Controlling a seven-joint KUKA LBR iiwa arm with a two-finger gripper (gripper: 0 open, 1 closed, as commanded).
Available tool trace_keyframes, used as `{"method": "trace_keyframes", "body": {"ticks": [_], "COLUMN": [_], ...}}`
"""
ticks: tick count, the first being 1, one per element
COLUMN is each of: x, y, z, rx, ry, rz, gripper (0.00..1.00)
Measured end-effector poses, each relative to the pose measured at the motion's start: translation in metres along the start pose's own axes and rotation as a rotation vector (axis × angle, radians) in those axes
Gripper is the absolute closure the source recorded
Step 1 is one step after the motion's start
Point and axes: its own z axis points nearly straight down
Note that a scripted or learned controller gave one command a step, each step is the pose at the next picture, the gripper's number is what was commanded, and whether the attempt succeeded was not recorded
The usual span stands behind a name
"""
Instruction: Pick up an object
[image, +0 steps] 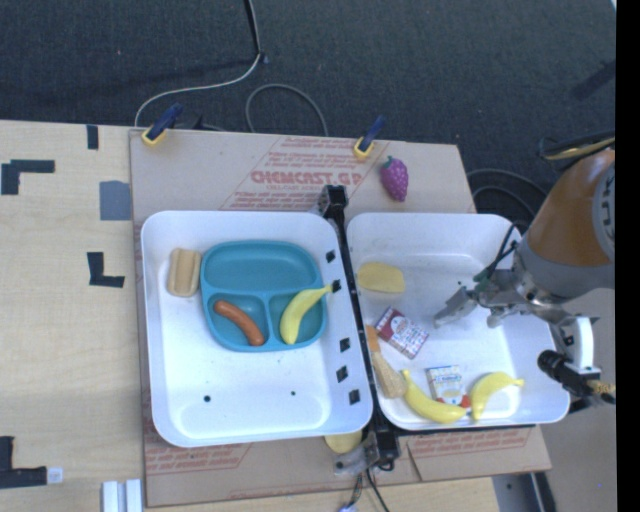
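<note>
Grey two-finger gripper (470, 308) hovers mid right white bin (520, 240), fingers spread wide, holding nothing. Red-and-white snack packet (401, 333) lies just beside it, toward the bin's left edge.

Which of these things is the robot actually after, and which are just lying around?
Could be picked, near the pincer: red-and-white packet, yellow block, two bananas, small carton.

Lying about: blue tray, sausage, third banana, bread, purple grapes, clamps.
</note>
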Motion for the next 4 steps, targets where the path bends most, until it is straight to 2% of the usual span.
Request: {"method": "trace_keyframes", "body": {"ticks": [1, 2, 3, 4], "x": [0.097, 0.091, 0.117, 0.158], "y": [0.053, 0.05, -0.029, -0.04], "z": [-0.03, -0.037, -0.027, -0.028], "rx": [-0.002, 0.005, 0.011, 0.006], "ry": [0.007, 0.004, 0.006, 0.006], "rz": [-0.016, -0.008, -0.004, -0.008], "gripper": [0.0, 1.0, 1.0, 1.0]}}
